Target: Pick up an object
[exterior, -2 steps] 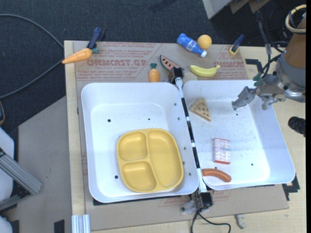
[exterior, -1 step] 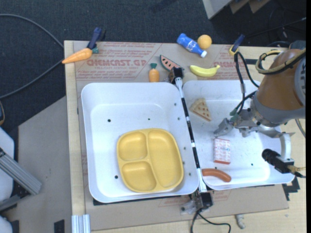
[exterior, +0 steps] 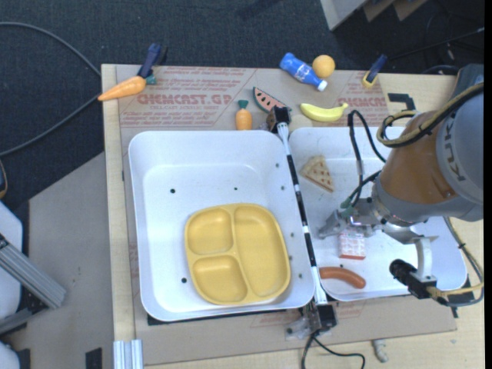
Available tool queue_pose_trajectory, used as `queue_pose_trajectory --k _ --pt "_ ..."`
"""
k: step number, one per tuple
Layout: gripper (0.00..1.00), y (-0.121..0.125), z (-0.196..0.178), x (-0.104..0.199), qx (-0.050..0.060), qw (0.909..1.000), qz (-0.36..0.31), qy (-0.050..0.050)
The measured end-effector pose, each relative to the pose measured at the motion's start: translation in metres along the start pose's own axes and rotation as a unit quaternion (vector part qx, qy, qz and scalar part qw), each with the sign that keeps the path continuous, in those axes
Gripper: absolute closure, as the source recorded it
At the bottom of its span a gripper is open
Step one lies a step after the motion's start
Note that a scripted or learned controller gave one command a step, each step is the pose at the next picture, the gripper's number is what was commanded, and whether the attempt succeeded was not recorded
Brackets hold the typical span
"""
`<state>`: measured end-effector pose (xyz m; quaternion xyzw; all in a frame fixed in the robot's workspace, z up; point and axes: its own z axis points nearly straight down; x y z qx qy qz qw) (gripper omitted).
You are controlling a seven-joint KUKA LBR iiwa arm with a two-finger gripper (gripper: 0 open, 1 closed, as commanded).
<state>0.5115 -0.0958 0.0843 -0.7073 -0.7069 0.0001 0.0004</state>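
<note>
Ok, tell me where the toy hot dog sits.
In the camera view, the toy hot dog lies in the right white bin, at its near left corner, below the gripper.

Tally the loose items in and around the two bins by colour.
Yellow: 2, tray, banana
Orange: 3, carrot, small carrot, ball
Red: 3, sausage, packet, watermelon slice
Blue: 1, bottle
Tan: 1, wedge
Total: 10
</note>
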Motion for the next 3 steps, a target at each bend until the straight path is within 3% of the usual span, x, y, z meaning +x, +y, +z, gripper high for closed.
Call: queue_pose_trajectory --k 1,2,3 --pt "0.00 -0.030 0.000 -0.002 0.001 1.0000 0.000 0.000" --pt "1.00 -0.030 -0.009 -0.002 0.000 1.0000 0.000 0.000" --pt "1.00 -0.001 -0.100 0.096 -0.001 1.0000 -0.001 0.000"
